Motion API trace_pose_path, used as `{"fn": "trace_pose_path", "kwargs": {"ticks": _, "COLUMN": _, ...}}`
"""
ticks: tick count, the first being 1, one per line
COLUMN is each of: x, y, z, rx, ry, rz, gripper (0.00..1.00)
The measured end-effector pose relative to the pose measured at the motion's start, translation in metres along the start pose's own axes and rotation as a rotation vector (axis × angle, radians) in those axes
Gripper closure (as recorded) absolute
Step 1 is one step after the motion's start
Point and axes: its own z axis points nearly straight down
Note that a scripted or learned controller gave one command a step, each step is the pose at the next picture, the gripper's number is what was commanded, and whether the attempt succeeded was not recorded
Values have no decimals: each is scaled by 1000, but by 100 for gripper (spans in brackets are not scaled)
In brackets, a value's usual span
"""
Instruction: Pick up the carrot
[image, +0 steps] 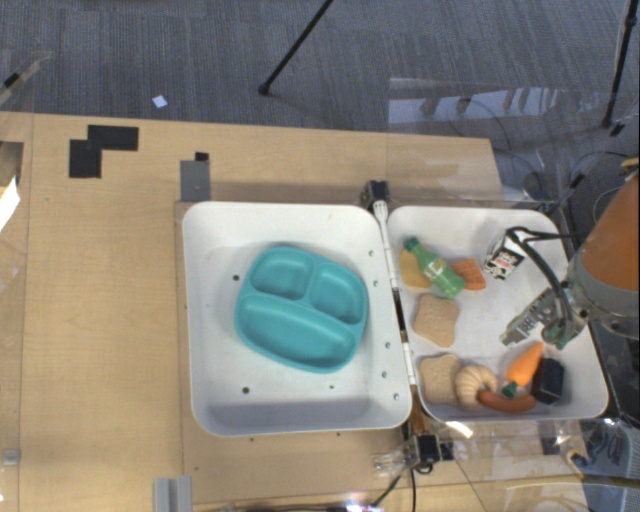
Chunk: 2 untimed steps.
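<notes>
The carrot (526, 364) lies near the right bin's (480, 222) front right corner, its long axis slanted, orange tip toward the far right, green end toward the near left. My end effector (535, 325) hovers just above it.

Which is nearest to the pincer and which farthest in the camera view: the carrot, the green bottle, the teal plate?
Measured from the pincer:
1. Carrot, just below it in the right bin.
2. Green bottle, at that bin's upper left.
3. Teal plate, in the left bin.
</notes>
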Motion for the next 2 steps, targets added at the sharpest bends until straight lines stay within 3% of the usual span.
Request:
{"fn": "trace_pose_path", "kwargs": {"ticks": 1, "x": -34, "y": -34, "z": 87, "rx": 1, "ry": 4, "rz": -586, "gripper": 100}}
{"fn": "trace_pose_path", "kwargs": {"ticks": 2, "x": -37, "y": -30, "z": 75, "rx": -3, "ry": -10, "rz": -584, "gripper": 100}}
